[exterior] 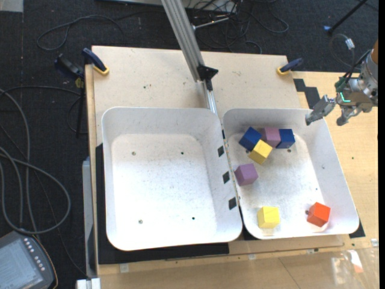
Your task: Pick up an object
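Blocks, 6 of them, lie in the right bin [337,179], while my claw [329,112] hangs spread and empty over its far right rim, and the 4 packed in a cluster [264,142] could wedge or scatter under my fingers.

My one fixed camera sits high above the counter [180,77], looking down at a slant, far enough back to take in both white bins [162,173] side by side plus dark floor [42,101] around, with the arm's tool [329,112] entering at the right edge.
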